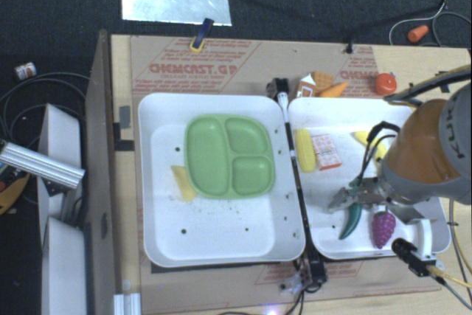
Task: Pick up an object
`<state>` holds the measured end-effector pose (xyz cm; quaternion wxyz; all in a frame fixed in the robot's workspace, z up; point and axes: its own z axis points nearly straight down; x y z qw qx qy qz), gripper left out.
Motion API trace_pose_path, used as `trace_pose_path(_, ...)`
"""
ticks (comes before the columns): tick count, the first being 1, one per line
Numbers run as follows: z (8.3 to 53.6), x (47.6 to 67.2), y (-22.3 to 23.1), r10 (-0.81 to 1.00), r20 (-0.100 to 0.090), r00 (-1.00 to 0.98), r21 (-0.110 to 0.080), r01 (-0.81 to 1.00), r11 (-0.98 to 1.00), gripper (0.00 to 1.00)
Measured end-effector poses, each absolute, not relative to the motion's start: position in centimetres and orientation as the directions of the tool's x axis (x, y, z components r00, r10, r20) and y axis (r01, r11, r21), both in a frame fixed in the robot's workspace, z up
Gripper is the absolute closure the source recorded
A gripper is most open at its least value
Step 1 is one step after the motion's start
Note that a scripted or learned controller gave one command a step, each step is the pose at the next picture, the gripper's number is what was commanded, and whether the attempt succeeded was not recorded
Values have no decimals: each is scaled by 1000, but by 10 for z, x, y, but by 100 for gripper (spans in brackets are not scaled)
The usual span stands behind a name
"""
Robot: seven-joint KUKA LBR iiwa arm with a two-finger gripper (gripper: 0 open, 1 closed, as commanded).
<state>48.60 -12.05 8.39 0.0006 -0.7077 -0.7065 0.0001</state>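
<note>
Tool (pixel 352 197) lowered into right bin (pixel 324 243) beside teal pepper (pixel 349 221), presumably for grasping; whether its fingers are apart cannot be told.

Two bins are sitting side by side at frame centre: the left bin (pixel 158 158) is holding a divided plate (pixel 228 156); the right bin (pixel 332 111), a corn cob (pixel 304 150), a card (pixel 325 151) and a grape bunch (pixel 382 228) at lower right.

The arm (pixel 431 151) hides part of the right bin (pixel 324 251) and the yellow piece (pixel 366 138) there.
</note>
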Motion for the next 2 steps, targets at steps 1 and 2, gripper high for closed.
trace_pose_path(1,96,489,-119,1000,0,-1,4,1000,1,100)
trace_pose_path(2,190,537,-45,1000,1,-14,13,1000,14,100)
